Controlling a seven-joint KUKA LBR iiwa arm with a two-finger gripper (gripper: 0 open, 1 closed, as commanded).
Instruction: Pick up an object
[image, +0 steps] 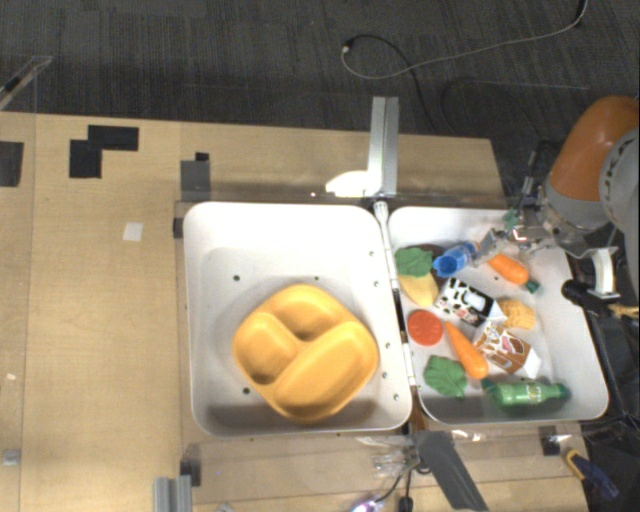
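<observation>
**A:** What sits in the right bin (596, 385)?

**B:** A crowd of toy food. A green leafy piece (412, 262) at the back left, a blue bottle (452, 261) just beside it, and a small orange carrot (509, 269) further right. In the middle lies a black-and-white patterned carton (464, 299), with a red round piece (424, 327) to its left and a long carrot (465, 350) slanting below it. Near the front edge there is a green broccoli-like piece (444, 375) and a green bottle (526, 395) lying on its side. A brown-and-white packet (503, 348) lies between the long carrot and the green bottle.

**A:** And the arm?

**B:** The tool (515, 229) is over the back right corner of that bin, just above the small orange carrot. Whether its fingers are spread or closed, I cannot tell, and I see nothing gripped.

**A:** The other bin?

**B:** The left bin (210, 300) carries one big yellow divided dish (305, 350), tilted, towards the front.

**A:** Surroundings?

**B:** A pale wooden table (90, 330) with black marks at its back left; dark carpet behind, with a cable (440, 60) trailing across it.
</observation>
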